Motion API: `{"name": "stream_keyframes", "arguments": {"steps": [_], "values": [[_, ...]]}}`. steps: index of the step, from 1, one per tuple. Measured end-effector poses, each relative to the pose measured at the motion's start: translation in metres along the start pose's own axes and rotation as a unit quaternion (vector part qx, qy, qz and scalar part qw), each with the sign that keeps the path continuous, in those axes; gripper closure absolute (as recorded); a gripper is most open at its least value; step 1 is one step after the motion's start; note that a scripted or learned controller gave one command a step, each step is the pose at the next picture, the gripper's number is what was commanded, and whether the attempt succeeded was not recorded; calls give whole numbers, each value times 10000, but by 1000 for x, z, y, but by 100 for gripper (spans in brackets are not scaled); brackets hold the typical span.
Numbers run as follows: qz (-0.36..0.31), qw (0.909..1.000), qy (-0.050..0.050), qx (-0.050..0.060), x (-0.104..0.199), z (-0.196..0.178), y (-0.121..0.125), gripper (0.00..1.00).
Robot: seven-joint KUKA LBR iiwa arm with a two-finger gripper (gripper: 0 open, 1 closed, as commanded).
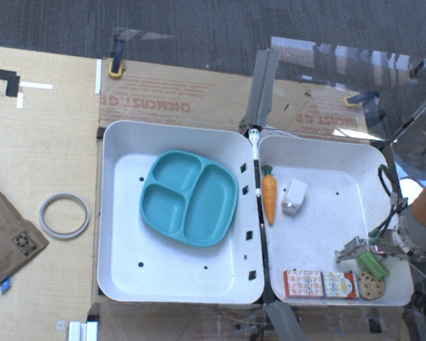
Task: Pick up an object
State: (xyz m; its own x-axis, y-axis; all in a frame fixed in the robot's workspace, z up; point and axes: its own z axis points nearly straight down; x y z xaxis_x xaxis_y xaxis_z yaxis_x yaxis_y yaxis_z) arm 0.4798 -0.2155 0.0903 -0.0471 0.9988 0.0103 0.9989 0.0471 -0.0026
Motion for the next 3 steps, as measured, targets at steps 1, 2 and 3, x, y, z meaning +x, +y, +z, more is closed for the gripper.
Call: {"name": "stream_keyframes", "arguments": {"steps": [1, 2, 3], "values": [[21, 10000, -25, 13, -3, -7, -1, 100], [2255, 9742, -48, -2, 22, -22, 10, 100], [2218, 9751, -58, 6, 84, -93, 78, 100]]}}
